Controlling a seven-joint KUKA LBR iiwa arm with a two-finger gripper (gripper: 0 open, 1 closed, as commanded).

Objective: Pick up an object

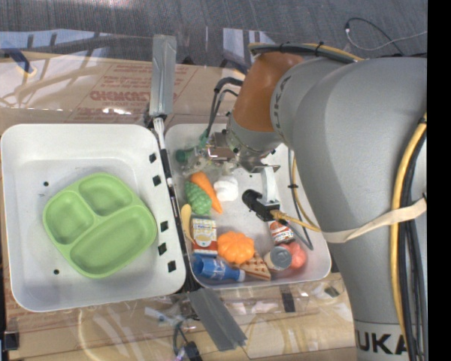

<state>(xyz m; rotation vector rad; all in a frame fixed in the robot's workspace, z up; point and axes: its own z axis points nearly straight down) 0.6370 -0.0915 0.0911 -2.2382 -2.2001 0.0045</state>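
Grey arm [346, 149] over right bin [316, 265] of toys, green plate [99, 224] in left bin [22, 171]

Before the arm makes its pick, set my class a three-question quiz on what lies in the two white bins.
1. True or false: the light green three-compartment plastic plate lies in the left white bin.
2. Which toy touches the slim orange carrot in the right white bin? A) the knobbly green corn cob B) the round orange pumpkin C) the small red-capped sauce bottle
3. Fill in: the blue bottle lying on its side rests against the right bin's ____ wall.

Key: 1 true; 2 A; 3 near (bottom of the view).
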